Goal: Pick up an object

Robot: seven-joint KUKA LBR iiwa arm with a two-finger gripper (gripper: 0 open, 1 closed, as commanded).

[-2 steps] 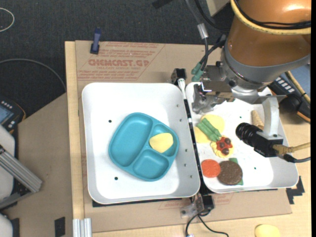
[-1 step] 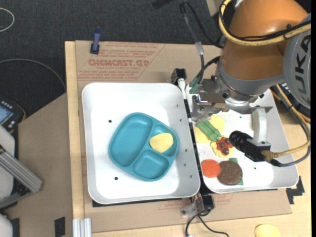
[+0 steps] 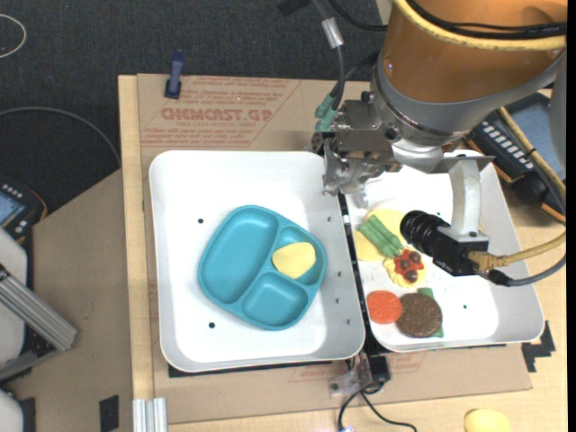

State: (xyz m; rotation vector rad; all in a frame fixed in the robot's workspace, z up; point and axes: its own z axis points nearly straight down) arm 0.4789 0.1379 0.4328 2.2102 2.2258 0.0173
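The gripper (image 3: 353,180) hangs over the far end of the seam between the two white bins, at the right bin's (image 3: 504,327) far-left corner, and I cannot tell from this slanted view how it is set, since the wrist hardware hides it. Nothing is visibly held. The likeliest targets lie just nearer than it in the right bin: a green bean-like piece (image 3: 380,234) on a pale yellow piece (image 3: 389,220), a small red-and-yellow cluster (image 3: 407,265), then an orange-red disc (image 3: 385,307) touching a brown patty (image 3: 419,315) toward the near edge. The left bin (image 3: 180,241) holds a blue divided tray (image 3: 256,268) with a yellow lump (image 3: 293,258) in its right compartment. To do this well, I would pick one item standing clear of its neighbours and of the bin wall, centre over it, and descend straight; the crowded pieces by the seam risk a glancing, failed grasp.
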